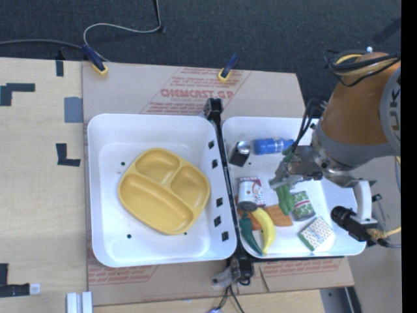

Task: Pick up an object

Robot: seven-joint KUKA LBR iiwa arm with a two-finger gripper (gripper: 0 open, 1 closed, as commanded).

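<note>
Yellow plastic, far left: divided tray lying flat in left bin, tilted a bit, nothing else w/ it. Cardboard sheet under both bins on the bench, two yellow-blue clamps at its back edge. Moving right, black divider clips betw. the bins, then right bin w/ the clutter: small dark can near back-left, blue bottle on its side just beside it, red-white can lower down, banana touching a green pepper-like piece at front-left, orange bit beside banana, green packet mid-bin, white-green box front-right. Gripper down over mid-bin, above the green packet and a green item next to it; cannot tell how far apart the fingers stand, nor whether anything sits betw. them, view too coarse. Likely target, judged only: green packet, directly below the gripper. Prob. light, thin, soft-sided, crinkly; may slide on smooth bin floor or buckle if pinched flat. Best taken across its short width, near the middle, edges clear of orange bit. Risk: neighbours crowd in on left, so could nudge banana or snag two things at once. Far right: grey-orange arm body, black cable looped over it.
</note>
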